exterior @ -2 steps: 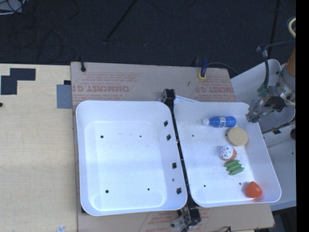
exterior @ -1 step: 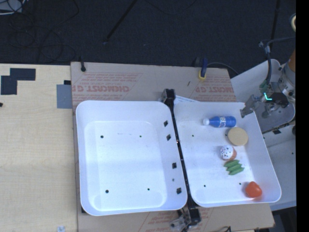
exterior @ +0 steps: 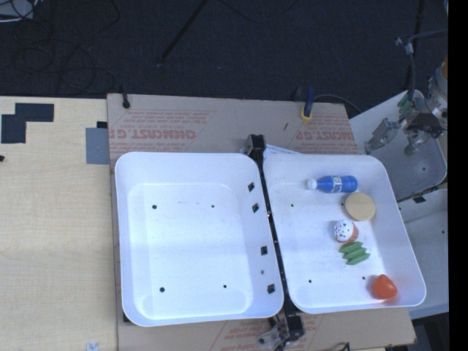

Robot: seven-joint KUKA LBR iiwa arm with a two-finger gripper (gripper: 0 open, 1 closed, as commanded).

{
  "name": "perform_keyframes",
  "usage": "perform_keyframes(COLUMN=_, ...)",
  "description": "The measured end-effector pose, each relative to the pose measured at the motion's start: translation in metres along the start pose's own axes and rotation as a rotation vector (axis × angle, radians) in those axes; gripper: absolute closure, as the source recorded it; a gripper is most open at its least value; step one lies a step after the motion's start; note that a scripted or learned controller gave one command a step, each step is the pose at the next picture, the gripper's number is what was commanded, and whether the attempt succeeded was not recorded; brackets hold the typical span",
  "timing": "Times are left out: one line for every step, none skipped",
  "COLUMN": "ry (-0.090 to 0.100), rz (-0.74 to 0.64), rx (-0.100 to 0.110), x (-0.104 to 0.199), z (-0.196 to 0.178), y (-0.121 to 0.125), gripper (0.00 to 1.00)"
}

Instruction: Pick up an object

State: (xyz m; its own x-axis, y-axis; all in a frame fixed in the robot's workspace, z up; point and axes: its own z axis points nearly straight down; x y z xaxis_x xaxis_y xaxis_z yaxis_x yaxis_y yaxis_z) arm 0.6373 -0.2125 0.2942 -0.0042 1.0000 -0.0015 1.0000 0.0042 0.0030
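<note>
- Dark floor with loose cables fills the top of the frame; below it I see a pale wooden bench [exterior: 51, 225] on the left and a cardboard sheet [exterior: 219, 126] with red print under both bins.
- On my feed the left bin [exterior: 131, 232] sits at centre-left, and the right bin [exterior: 406, 269] touches it along a black clamp strip [exterior: 265, 218] running down the middle.
- All the objects lie in the right bin, toward its right side.
- A blue bottle [exterior: 335, 184] with a white cap lies on its side near the bin's top wall.
- Just below it is a round tan disc [exterior: 360, 206].
- A white dotted ball [exterior: 343, 230] sits under the disc, touching something orange behind it.
- A green ridged piece [exterior: 355, 253] lies just below the ball.
- A red-orange object [exterior: 383, 287] rests alone in the bin's lower right corner.
- The gripper [exterior: 424, 123] is at the upper right of the frame, outside the bin's top right corner and well apart from every object; the bottle and disc are the nearest to it.
- I cannot tell how the gripper is set.
</note>
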Motion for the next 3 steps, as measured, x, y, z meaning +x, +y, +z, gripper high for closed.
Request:
perform_keyframes(ry=0.001, rz=0.001, rx=0.001, x=-0.001, z=-0.026, y=0.007, gripper=0.0)
perform_keyframes(ry=0.001, rz=0.001, rx=0.0, x=-0.002, z=-0.062, y=0.007, gripper=0.0)
perform_keyframes(ry=0.001, rz=-0.001, rx=0.0, x=-0.002, z=-0.109, y=0.007, gripper=0.0)
